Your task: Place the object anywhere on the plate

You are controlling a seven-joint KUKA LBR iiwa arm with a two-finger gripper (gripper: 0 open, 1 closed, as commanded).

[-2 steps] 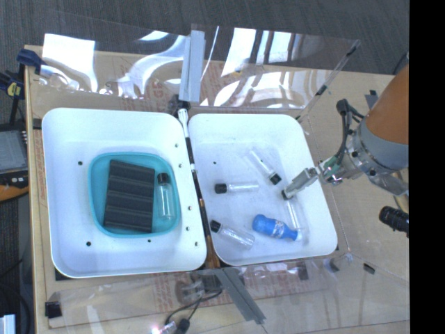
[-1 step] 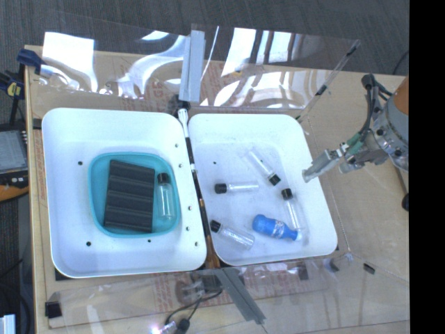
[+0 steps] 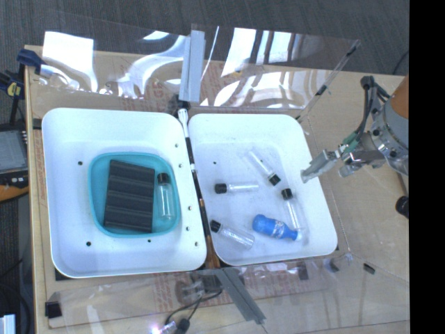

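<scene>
Gripper (image 3: 311, 170) hovers at the right bin's (image 3: 314, 145) right rim; whether it's clenched, I can't tell. Clear vials (image 3: 236, 186) could roll away, missing the teal plate (image 3: 99, 176).

Bench (image 3: 389, 256): pale tan top, partly under clear sheeting that throws bright white reflections along its far edge. Floor (image 3: 208, 2): dark grey carpet with a fine weave, beyond the bench's far edge. Metal upright strip (image 3: 192, 65): grey, standing at the bench's far middle. Dark equipment (image 3: 10, 152): off the bench's left edge, cropped. Loose cable (image 3: 177, 319): at the bench's near edge.
</scene>
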